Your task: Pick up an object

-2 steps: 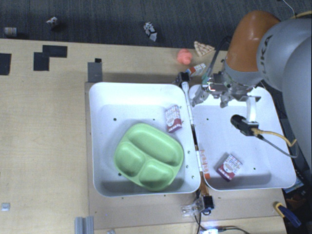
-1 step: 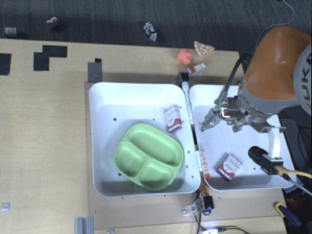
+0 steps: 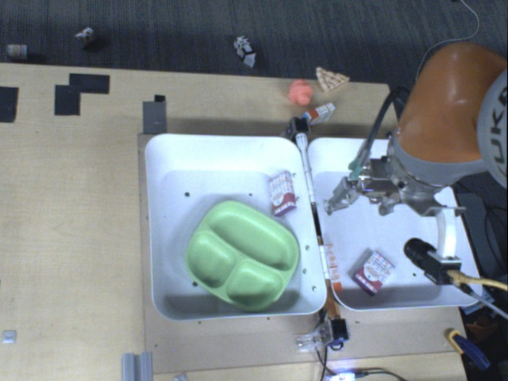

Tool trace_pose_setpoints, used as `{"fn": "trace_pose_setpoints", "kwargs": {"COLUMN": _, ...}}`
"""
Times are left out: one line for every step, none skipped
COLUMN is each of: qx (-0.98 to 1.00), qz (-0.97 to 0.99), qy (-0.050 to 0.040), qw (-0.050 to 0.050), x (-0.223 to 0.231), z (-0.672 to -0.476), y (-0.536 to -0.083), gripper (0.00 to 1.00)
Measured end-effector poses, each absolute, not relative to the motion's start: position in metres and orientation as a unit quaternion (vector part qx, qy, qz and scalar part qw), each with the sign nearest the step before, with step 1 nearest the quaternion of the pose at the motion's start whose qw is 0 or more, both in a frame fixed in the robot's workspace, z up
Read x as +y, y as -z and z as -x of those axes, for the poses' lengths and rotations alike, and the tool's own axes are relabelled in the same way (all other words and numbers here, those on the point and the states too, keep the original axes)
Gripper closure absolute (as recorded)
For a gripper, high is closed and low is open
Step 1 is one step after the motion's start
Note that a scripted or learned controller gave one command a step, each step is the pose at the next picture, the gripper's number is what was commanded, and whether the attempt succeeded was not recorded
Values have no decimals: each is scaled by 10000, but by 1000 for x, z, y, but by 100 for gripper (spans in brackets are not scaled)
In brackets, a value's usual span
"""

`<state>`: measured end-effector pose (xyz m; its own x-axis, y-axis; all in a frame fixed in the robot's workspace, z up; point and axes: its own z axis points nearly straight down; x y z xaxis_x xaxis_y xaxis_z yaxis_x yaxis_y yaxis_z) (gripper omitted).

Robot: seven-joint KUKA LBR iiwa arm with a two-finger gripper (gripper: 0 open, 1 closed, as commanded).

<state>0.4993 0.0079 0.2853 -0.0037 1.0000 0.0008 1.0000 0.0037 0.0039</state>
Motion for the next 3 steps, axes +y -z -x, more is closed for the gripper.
{"fn": "trace_pose_setpoints", "kwargs": {"qx": 7074, "qz": -7068, "qy": 4, "qw": -2, "x": -37, "z": -556, "y": -183, "gripper": 0}}
{"fn": "trace_pose_setpoints", "kwargs": {"qx": 7077, "qz": -7065, "qy": -17, "qw": 25, "x": -93, "z": -488, "y": -282, "gripper": 0}}
{"fn": "trace_pose_setpoints", "kwargs": {"qx": 7080, "qz": -7062, "qy": -14, "qw": 16, "x": -92, "z": -488, "y": -282, "gripper": 0}}
